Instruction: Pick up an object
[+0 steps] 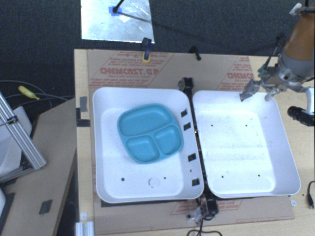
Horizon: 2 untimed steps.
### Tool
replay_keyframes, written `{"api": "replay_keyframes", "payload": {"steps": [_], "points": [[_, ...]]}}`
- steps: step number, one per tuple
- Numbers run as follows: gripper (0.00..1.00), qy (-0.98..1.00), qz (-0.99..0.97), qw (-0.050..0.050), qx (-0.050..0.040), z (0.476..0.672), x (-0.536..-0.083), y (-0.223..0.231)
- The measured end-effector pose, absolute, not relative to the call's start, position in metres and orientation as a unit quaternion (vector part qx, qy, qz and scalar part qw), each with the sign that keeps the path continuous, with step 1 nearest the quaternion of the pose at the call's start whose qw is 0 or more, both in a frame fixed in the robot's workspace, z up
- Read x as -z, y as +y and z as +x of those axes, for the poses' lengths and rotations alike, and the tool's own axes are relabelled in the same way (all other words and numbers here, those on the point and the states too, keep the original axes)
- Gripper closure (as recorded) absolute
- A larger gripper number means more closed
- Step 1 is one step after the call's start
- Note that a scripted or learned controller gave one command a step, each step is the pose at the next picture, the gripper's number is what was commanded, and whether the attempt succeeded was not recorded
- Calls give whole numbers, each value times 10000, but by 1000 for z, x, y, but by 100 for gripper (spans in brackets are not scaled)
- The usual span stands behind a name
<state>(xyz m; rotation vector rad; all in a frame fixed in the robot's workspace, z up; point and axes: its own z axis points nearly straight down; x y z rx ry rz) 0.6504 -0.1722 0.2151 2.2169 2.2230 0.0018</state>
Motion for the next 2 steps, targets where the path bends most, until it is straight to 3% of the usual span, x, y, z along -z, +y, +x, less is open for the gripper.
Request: {"api": "replay_keyframes", "payload": {"steps": [1,2], "points": [[0,7113,7029,-24,-4,628,-182,-72],[0,7117,7025,10,-33,668,-185,15]]}}
